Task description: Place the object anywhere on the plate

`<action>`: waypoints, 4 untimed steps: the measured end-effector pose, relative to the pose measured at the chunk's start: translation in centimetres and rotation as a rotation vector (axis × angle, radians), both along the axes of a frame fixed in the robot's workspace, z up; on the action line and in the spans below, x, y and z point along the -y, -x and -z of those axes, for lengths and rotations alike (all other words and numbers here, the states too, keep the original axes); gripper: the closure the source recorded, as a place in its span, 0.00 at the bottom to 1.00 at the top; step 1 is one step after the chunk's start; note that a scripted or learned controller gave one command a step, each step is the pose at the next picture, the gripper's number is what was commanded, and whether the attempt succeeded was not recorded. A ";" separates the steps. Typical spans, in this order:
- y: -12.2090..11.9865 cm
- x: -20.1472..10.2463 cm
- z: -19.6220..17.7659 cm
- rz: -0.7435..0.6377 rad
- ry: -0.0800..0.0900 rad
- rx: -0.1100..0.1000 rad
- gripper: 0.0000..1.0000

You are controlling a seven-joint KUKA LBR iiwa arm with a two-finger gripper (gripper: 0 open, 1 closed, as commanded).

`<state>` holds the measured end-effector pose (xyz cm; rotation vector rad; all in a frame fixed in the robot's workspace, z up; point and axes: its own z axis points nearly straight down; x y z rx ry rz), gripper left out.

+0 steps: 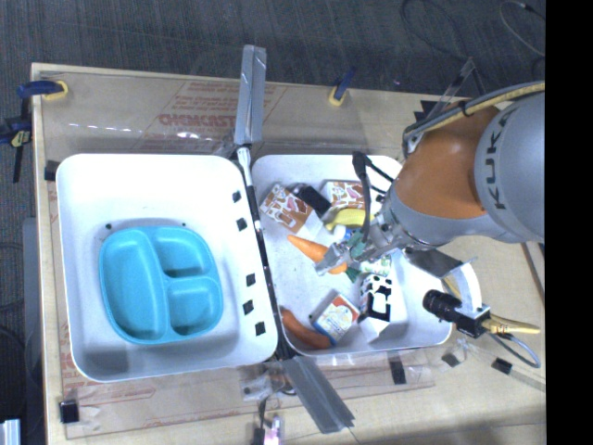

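Note:
A light blue plate (162, 282) with three compartments lies in the left bin (83, 184). The right bin (296, 286) holds several toy foods: an orange carrot (309, 246), a yellow banana (346, 218), two small printed boxes (285, 207) (346, 194), a small carton (334, 318) and a brown sausage (301, 330). My gripper (345, 259) is down among these items, right next to the carrot's right end. The arm's orange band (443, 179) sits above it and hides part of the bin.
A metal bar (248, 95) runs from the far edge to the divide between the bins. Black clips (248, 281) line that divide. A black-and-white tag (377, 297) sits by the wrist. Blue clamps (42, 89) (343, 85) hold the bench edge.

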<state>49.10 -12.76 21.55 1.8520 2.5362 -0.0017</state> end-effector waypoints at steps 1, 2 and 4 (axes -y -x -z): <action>-2.9 -7.3 -1.3 -0.292 -0.001 -0.002 1.00; -5.1 -15.9 1.5 -0.449 -0.002 -0.005 1.00; -5.1 -15.9 0.5 -0.452 -0.001 -0.005 1.00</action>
